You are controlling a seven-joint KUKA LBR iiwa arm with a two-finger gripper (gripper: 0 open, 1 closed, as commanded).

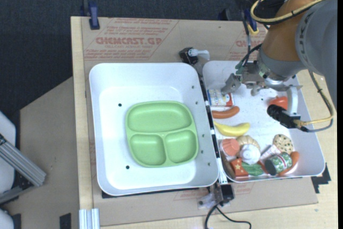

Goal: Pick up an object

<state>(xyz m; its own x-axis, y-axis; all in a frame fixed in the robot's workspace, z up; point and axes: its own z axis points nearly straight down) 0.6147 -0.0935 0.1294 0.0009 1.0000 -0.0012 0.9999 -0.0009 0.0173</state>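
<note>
The claw hangs over the upper-left part of the right bin, low above the white floor. Whether it is open or closed I cannot tell, as the wrist hides much of it from above. Nothing can be seen caught in it.

The nearest thing is a small red-and-white packet, which lies just beside the claw at about 7 o'clock, close against the bin's left wall. It looks like the likeliest target, and the coming move turns on that short offset — down and to the left, toward the wall.

Just past the packet, also at 7 o'clock, lies a sausage. Its long axis runs nearly 9-to-3, with the right end a touch higher. It touches or almost touches the packet's lower edge; I cannot tell which. A grasp across its short axis would probably suit it best.

Farther out at 6 o'clock is a banana, also lying about 9-to-3 and apart from the sausage. At 4 o'clock from the claw, past the wrist, there is an orange piece. Well apart, from 5 to 6 o'clock, a heap of toy food crowds the bin's lower edge, with a cookie at its upper right.

At 9 o'clock and beyond, the left bin holds a green divided plate — far from the claw. Both bins rest on the tabletop.
</note>
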